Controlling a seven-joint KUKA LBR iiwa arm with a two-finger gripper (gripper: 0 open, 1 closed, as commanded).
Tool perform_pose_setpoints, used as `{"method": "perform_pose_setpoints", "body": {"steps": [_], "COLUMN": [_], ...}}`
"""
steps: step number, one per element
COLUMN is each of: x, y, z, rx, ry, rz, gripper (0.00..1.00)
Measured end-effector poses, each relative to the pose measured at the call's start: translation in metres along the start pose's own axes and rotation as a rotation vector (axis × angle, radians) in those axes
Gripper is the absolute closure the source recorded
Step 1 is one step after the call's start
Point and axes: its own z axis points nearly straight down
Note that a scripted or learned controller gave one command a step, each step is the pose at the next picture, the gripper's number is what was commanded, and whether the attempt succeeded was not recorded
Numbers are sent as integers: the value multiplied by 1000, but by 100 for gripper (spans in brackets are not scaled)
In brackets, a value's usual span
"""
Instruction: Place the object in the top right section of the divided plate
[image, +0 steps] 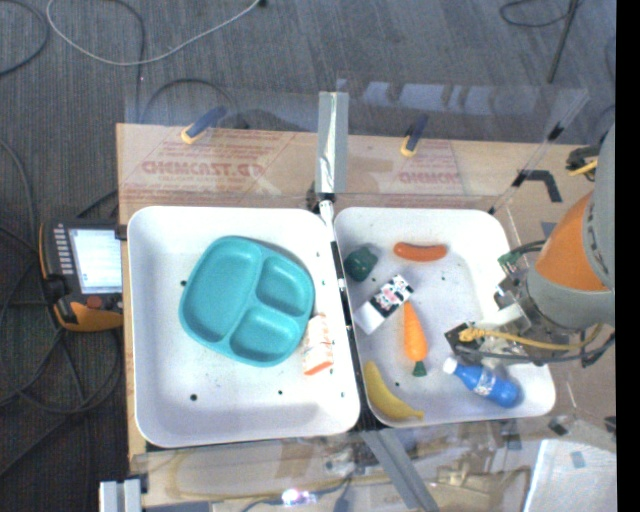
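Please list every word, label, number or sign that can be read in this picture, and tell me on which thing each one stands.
"CHEMCAST", red print seen mirrored, on the clear sheet behind the left bin; the letters after it are blurred.
Red print on the clear sheet behind the right bin: too faint to read.
White carton beside the teal plate: orange marks, too small.
Handheld screen: unreadable.
Bottle label: unreadable.

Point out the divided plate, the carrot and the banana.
divided plate (222, 292): camera view, floor of its large section.
carrot (414, 334): camera view, middle of the orange body.
banana (386, 395): camera view, middle of the curve.
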Motion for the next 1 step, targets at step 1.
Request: {"method": "perform_pose_setpoints", "body": {"steps": [1], "x": [16], "y": [-53], "z": [44], "rx": [2], "ry": [1], "rz": [-12], "gripper": [100]}}
